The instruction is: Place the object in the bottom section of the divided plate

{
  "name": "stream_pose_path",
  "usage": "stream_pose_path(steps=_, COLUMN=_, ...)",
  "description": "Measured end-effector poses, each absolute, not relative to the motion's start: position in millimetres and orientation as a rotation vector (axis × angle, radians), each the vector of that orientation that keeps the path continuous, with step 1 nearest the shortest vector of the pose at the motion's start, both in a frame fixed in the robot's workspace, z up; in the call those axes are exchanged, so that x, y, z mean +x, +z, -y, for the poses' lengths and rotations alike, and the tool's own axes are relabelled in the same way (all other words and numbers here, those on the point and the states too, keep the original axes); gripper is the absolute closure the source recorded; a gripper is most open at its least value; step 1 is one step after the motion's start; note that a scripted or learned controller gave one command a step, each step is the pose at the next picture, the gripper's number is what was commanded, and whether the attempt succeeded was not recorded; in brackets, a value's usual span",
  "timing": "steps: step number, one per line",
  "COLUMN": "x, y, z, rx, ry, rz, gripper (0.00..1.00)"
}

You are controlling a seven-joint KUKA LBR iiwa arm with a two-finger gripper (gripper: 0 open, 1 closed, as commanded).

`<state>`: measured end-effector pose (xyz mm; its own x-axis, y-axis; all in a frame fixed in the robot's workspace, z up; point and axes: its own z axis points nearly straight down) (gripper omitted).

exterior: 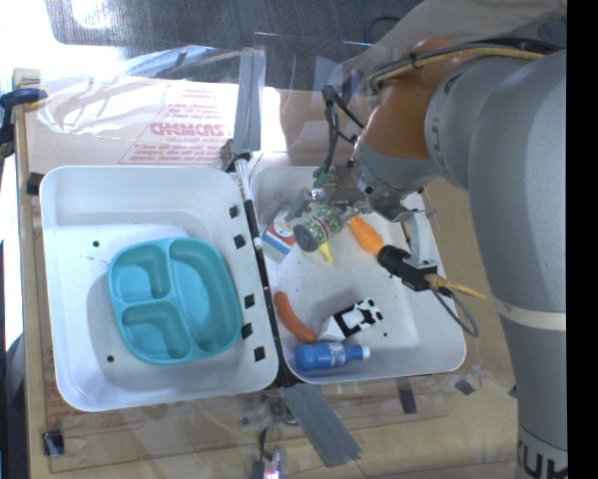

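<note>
A teal divided plate (pixel 174 297) with three sections lies in the left bin (pixel 79 208), and nothing rests on it. My gripper (pixel 320 206) is low over the back left of the right bin (pixel 433 342). Directly under it lies a greenish can-like object (pixel 316 232) with a small yellow piece (pixel 325 252) beside it. Whether the gripper touches the can is unclear.
The right bin also holds an orange carrot-like piece (pixel 366 233), a red, white and blue item (pixel 277 239), an orange sausage (pixel 293 317), a black-and-white toy (pixel 358 317) and a blue bottle (pixel 330 355). Clear plastic sheeting (pixel 179 123) lies behind the bins.
</note>
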<state>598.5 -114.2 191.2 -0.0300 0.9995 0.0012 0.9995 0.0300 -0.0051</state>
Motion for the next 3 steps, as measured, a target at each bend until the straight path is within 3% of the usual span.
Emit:
stream_pose_path(steps=1, x=571.3, y=208.6, z=57.0, rx=-2.038, ry=0.004, rz=2.386, gripper=1.0)
stream_pose_path(steps=2, x=578.7, y=190.5, z=42.5, rx=-2.34, ry=0.006, rz=2.092, gripper=1.0)
stream_pose_path(steps=3, x=578.7, y=190.5, z=42.3, rx=-2.339, ry=0.006, rz=2.093, gripper=0.0)
